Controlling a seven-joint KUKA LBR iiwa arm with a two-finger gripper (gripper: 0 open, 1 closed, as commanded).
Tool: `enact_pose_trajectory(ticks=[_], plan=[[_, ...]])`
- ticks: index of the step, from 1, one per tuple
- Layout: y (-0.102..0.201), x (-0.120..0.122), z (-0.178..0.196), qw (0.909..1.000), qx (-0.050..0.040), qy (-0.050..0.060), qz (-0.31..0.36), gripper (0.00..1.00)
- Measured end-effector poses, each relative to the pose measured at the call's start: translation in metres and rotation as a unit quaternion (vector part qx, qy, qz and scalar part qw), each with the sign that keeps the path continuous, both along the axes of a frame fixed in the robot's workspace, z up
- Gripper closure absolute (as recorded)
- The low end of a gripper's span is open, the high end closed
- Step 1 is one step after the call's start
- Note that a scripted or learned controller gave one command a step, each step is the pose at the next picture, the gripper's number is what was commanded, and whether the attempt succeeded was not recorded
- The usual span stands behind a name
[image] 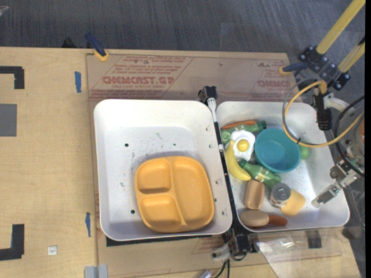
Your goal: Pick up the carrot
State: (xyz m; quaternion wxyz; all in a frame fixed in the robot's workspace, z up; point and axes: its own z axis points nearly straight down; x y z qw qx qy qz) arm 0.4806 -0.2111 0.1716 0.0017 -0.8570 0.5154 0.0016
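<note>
The carrot is a slim orange toy with a green top. It lies along the far edge of the right bin, just behind the fried egg and left of the teal bowl. My gripper hangs over the right bin's right side, well to the right of the carrot and nearer the front. Its two silver fingers stand apart, open, with nothing between them.
The right bin also holds a banana, a green vegetable, a brown cylinder, a small can, a potato and a red sausage. A yellow divided plate sits in the left bin. Cables loop over the right bin's far corner.
</note>
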Motion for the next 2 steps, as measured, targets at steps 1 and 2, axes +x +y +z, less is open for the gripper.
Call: enact_pose_trajectory(ticks=[1,2], plan=[[0.0,0.0,0.0,1.0,0.0,0.0,0.0,0.0],[0.005,0.0,-0.017,0.9712,0.0,0.001,-0.238,0.0]])
